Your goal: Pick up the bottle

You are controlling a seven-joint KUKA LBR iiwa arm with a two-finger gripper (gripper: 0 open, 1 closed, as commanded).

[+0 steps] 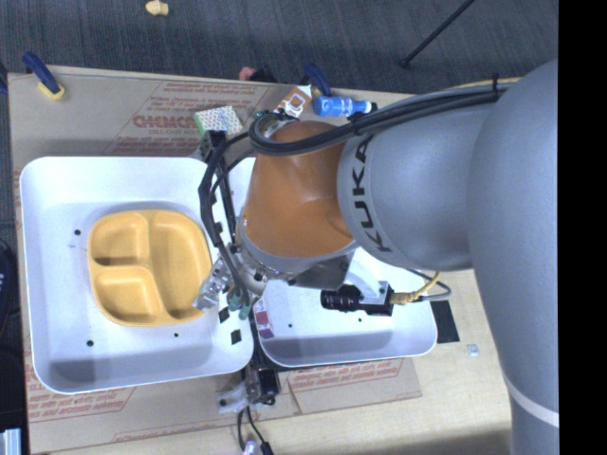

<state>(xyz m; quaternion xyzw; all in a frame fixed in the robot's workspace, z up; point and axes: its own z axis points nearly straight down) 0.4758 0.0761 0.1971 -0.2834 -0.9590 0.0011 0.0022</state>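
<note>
Bottle (339,107) lies flat beyond bins, long axis left-right.

Divided tray (149,265) in left bin (57,349); arm (398,197) over right bin (379,344).

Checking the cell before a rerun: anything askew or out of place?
Nothing is spilled or broken. The yellow divided tray sits flat in the left bin. The arm covers most of the right bin, so I cannot pick out a bottle there. A small yellow scrap lies on the floor beyond the bench.
</note>
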